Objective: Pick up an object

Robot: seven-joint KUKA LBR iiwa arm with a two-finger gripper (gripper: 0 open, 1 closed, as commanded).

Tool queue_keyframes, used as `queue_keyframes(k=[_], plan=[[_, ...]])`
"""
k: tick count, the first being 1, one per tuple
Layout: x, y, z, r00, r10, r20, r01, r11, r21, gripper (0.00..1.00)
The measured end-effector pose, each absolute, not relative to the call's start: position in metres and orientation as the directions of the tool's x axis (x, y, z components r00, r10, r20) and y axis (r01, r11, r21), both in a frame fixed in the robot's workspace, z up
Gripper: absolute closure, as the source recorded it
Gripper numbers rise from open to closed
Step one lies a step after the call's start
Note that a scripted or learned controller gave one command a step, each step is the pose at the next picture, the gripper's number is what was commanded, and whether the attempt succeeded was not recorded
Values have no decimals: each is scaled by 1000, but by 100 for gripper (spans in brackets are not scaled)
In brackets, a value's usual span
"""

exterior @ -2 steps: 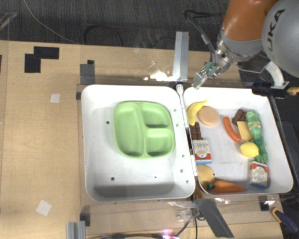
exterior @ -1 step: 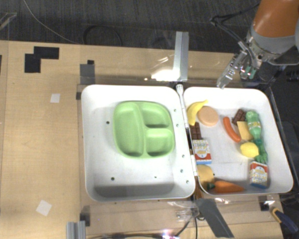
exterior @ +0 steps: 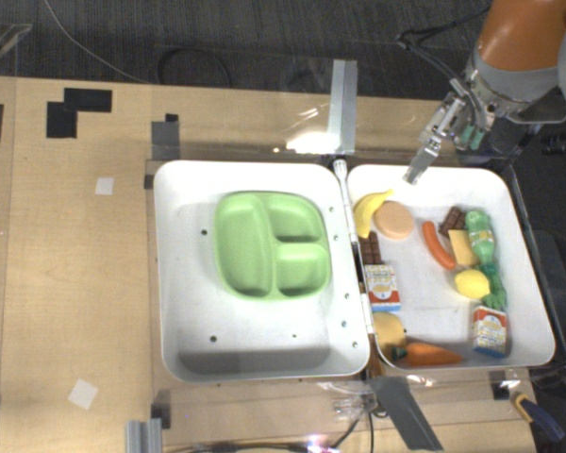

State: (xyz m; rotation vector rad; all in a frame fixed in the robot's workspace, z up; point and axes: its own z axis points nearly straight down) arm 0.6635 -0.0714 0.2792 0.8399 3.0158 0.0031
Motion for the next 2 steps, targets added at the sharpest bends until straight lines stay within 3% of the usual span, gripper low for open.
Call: queue_keyframes(k=[1,2], plan=[[597,-108,133,-783,621,4,621,783,-3,0],[579,-121,89,-764,645,-13,645,764,7,0]])
